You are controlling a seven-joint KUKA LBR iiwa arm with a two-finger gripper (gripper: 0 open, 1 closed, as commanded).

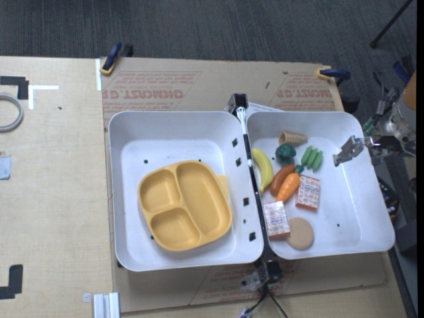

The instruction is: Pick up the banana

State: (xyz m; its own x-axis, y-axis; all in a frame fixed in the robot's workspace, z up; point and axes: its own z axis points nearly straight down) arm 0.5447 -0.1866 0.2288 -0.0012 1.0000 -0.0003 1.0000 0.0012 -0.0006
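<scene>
The banana [263, 168] is yellow and curved. It lies in the right bin [358, 204] along its left wall, just beside the divider between the two bins. An orange carrot [286, 182] touches its right side. My gripper [347, 151] hangs over the right part of the same bin, well to the right of the banana and level with it, with nothing visibly in it. The grey arm enters from the right edge.
Around the banana lie a dark green broccoli [285, 152], green pea pods [311, 158], an ice-cream cone [291, 138], two small red-and-white boxes [307, 193] and a tan round biscuit [300, 233]. A yellow divided plate [185, 205] sits in the left bin [126, 177].
</scene>
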